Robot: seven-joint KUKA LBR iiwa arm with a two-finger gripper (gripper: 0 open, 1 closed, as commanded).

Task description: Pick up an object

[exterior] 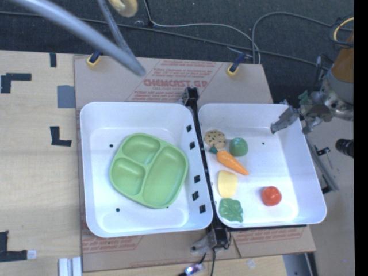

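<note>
The gripper (292, 121) hovers over the right bin's (287, 157) far right rim, fingers spread and grasping nothing, while the toy carrot (232, 162) lies mid-bin beside a cookie (214, 137).

End effector (293, 121) low at right, tilted.

Even, fairly bright light from above falls on the table (34, 154), washing the two white bins (138, 117) almost flat with only faint shadows inside their walls, while the whole picture is soft and grainy and a grey bar (69, 22) at top left is heavily blurred.
</note>
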